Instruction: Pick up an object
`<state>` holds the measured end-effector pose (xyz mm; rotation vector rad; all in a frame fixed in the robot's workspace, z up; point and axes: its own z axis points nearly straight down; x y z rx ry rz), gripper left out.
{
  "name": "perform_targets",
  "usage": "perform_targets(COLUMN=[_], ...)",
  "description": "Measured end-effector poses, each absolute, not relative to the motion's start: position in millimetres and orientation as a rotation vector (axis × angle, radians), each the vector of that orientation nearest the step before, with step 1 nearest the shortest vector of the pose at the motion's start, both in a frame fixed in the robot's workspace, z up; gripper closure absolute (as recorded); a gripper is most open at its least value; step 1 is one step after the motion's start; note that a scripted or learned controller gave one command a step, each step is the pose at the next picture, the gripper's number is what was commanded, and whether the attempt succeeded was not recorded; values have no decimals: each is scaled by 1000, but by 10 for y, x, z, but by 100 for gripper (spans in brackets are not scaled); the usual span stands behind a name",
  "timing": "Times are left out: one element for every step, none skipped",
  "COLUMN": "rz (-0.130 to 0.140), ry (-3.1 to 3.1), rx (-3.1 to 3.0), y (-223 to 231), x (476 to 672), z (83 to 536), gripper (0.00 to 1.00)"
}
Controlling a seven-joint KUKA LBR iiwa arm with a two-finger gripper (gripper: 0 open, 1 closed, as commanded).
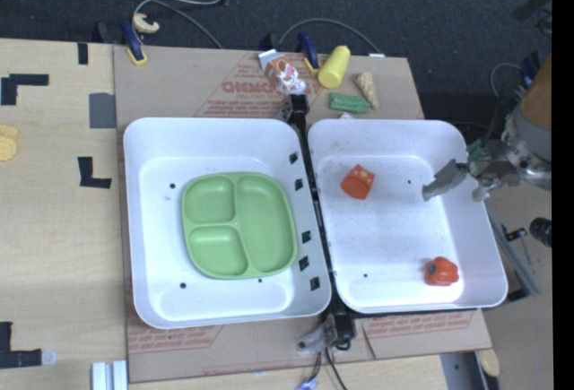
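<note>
Orange block (357,182) sits upper-left in right bin (395,130), well apart from red pepper (441,272) nr bin's lower-right corner | gripper (457,182) over bin's right rim, fingers apart, nothing betw them | you'd do best to center over block, straddle it, then descend.

Two bins side by side on the bench, inner rims touching. Left bin (148,200): a three-compartment plate (239,225) lies flat near its middle. Right bin (395,130): a small block (357,182) toward the back left; a toy pepper (441,271) in the front right corner, well apart from the block. Gripper (446,180) over the right bin's right side, arm entering from the right. Behind the bins, on cardboard (206,92): a small carton (281,70), a toy corn cob (334,65), a pea pod (349,102) and a cone-like piece (367,89), clustered near the seam.
</note>
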<state>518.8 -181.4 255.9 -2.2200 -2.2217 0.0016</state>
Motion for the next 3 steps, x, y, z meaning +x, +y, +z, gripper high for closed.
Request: perform_targets(rz=[3,-1,-1], ry=[-2220,-2226,-2227], rx=[-2216,-2221,-2221], y=[-1317,-992,-993], x=[6010,6361,6362], z=[1508,860,960], gripper=[0,0,100])
